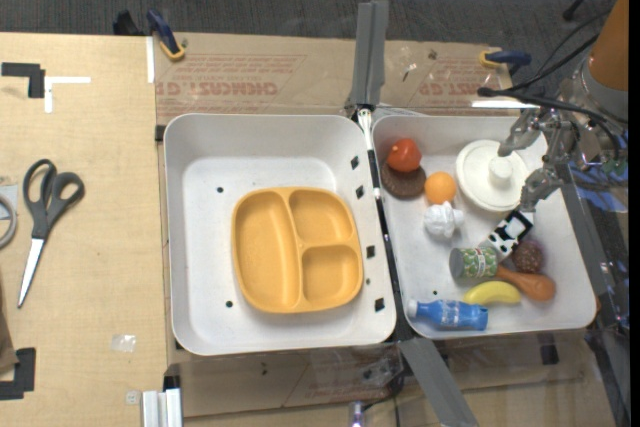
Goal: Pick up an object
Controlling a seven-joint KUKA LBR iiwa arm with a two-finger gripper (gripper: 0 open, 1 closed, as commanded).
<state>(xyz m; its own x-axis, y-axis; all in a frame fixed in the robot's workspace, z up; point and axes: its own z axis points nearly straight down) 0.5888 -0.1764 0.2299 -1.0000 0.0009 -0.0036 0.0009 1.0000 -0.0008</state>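
Hovering at two o'clock over the right white plastic bin (pixel 575 245), the metal two-finger gripper (pixel 535 158) hangs spread apart, clamping nothing. The round white lidded cup (pixel 490 177) lies just beside it; picking is not yet done

Orange band, silvery metal hand (pixel 534 155) with slim fingers, black cables trailing

A robot lab bench: two shallow white plastic bins (pixel 180 245) taped onto brown cardboard (pixel 250 80), blue clamps (pixel 165 33) at twelve o'clock, black-handled scissors (pixel 42 215) at nine o'clock
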